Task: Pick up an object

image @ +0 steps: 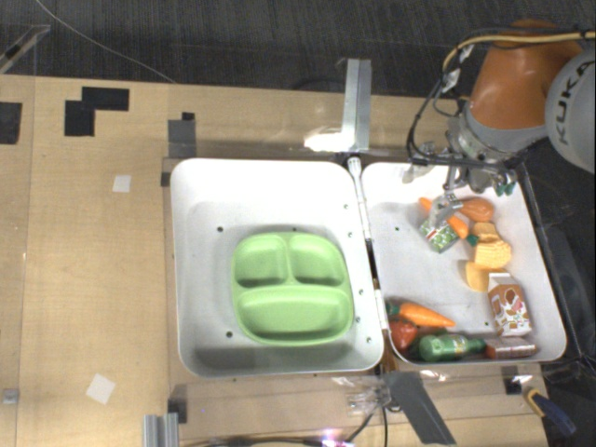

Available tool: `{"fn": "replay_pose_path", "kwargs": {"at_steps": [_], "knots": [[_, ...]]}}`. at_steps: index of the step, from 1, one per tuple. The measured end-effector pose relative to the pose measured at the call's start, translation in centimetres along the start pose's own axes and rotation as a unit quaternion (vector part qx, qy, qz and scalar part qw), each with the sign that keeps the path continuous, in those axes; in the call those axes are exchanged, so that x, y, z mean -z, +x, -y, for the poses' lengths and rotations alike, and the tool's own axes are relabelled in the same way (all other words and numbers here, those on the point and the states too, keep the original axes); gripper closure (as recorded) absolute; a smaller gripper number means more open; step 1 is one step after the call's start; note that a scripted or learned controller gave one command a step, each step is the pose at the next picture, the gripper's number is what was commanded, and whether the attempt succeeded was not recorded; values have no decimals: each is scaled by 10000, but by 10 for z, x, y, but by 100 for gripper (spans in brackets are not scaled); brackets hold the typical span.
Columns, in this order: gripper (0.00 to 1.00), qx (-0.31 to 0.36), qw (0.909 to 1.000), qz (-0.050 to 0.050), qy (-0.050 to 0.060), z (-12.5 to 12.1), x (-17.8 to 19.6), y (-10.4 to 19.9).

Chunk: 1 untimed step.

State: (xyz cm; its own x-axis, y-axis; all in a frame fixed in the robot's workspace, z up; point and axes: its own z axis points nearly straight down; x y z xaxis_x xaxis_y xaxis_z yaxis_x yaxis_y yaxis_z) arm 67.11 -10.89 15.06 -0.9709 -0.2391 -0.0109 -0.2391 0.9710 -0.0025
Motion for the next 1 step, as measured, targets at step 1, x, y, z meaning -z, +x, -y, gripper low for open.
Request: {"fn": "replay_pose_path", "kwargs": {"at_steps": [1], "knots": [[0,-562,9984,16,5,-9,-61,18]]}}
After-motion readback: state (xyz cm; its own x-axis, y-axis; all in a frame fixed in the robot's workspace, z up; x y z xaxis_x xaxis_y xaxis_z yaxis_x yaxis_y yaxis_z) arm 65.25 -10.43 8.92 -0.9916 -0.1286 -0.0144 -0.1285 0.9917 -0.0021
